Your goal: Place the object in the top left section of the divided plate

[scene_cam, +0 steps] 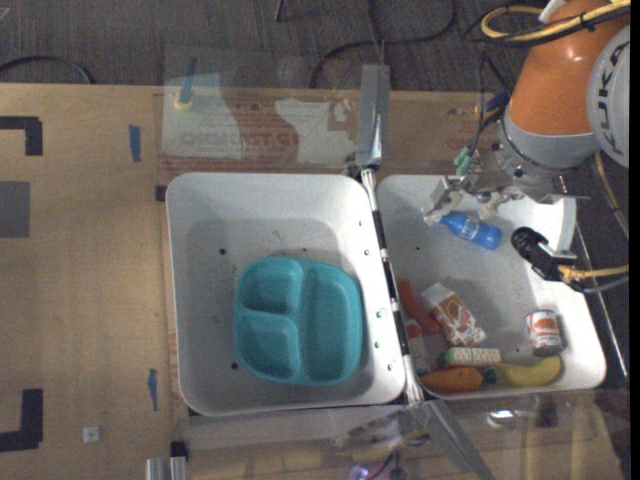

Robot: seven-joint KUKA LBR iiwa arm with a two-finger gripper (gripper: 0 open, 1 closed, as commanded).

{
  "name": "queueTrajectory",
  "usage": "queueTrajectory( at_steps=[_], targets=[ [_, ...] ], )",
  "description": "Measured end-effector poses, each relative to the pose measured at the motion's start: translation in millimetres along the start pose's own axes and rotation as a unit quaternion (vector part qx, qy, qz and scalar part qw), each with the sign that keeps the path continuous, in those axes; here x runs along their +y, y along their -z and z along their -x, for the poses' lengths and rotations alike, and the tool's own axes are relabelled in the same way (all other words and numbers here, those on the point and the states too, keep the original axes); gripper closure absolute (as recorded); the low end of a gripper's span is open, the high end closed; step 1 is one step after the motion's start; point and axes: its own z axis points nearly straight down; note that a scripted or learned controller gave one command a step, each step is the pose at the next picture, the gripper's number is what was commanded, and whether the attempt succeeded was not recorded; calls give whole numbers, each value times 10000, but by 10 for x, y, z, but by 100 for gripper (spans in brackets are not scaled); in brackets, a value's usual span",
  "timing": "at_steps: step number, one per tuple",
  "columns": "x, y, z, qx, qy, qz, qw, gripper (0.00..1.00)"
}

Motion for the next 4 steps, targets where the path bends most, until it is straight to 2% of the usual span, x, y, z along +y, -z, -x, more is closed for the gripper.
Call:
queueTrajectory(
  at_steps=[1,2,3,4],
  targets=[
    [12,106,-4,-6,8,17,10000,100],
    [-287,1906,-1197,2,1685,16,9857,100],
    [-757,595,-1453,7,3445,9,9388,100],
    [-1041,-490,-2121,12,4166,3,9091,100]
  ],
)
